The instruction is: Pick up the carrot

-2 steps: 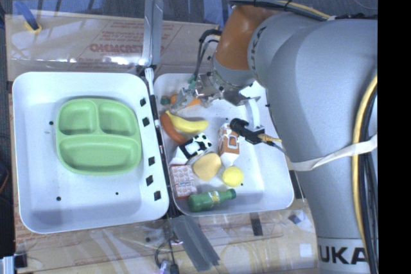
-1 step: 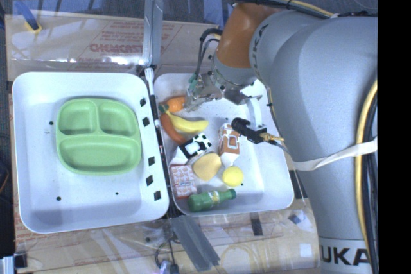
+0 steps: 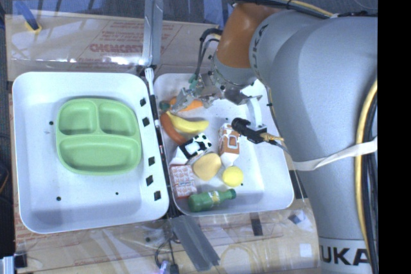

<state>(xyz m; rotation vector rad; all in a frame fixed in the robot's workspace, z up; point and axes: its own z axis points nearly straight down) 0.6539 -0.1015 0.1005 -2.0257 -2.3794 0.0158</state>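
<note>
The carrot (image 3: pixel 185 103) is an orange piece with a small green end, lying at the far left of the right bin (image 3: pixel 273 192), close to the bin's back wall. My gripper (image 3: pixel 198 90) is down right over the carrot's right end, at or touching it. The grey wrist and the orange band above it hide the contact. The carrot looks to be resting in the bin, not lifted.
Just in front of the carrot lie a yellow banana (image 3: pixel 189 125) on another orange item (image 3: pixel 171 128). Further forward are a black-and-white carton (image 3: pixel 194 145), a small brown carton (image 3: pixel 229 140), a potato (image 3: pixel 207 165), a lemon (image 3: pixel 232 176) and a green bottle (image 3: pixel 211 198). The left bin (image 3: pixel 32 202) holds a green divided plate (image 3: pixel 99 135).
</note>
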